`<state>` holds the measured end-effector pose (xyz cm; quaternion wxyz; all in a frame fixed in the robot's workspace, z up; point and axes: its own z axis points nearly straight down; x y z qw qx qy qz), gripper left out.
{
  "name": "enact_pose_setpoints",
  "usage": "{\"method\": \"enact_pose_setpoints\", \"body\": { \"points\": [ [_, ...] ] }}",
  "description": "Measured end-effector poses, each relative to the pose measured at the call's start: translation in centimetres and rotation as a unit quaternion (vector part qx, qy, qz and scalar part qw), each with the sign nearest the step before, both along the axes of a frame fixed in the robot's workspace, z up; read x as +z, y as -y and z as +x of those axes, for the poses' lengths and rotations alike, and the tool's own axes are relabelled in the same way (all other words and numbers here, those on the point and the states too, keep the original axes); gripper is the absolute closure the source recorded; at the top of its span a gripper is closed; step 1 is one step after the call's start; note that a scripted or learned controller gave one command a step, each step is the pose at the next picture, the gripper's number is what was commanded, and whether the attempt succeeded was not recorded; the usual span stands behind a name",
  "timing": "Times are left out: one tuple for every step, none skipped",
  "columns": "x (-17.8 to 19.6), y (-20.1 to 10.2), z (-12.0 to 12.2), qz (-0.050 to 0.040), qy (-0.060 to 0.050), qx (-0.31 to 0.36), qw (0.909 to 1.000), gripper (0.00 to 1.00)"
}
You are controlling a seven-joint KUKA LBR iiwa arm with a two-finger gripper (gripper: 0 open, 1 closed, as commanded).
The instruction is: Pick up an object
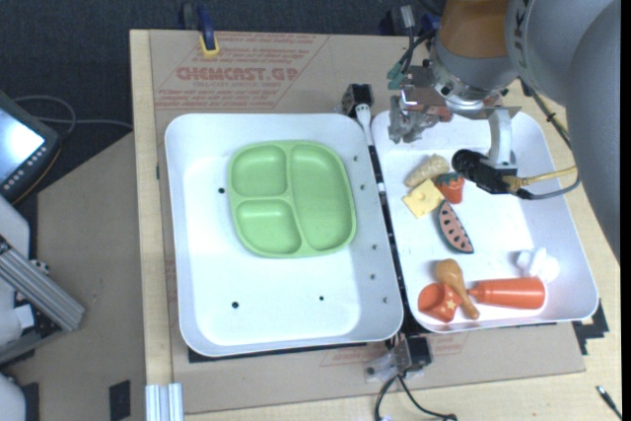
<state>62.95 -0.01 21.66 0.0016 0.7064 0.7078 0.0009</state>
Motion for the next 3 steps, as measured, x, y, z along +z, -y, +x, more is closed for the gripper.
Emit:
{"method": "enact_pose_setpoints", "body": {
  "points": [
    [1.6, -1.0, -0.1, 0.0003, 0.000, 0.000, 1.0000, 1.00],
    [1.0, 0.7, -0.6, 0.0002, -0.003, -0.002, 1.0000, 1.00],
    [-0.2, -0.4, -0.7, 0.0004, -0.003, -0.001, 1.0000, 1.00]
  ]
}}
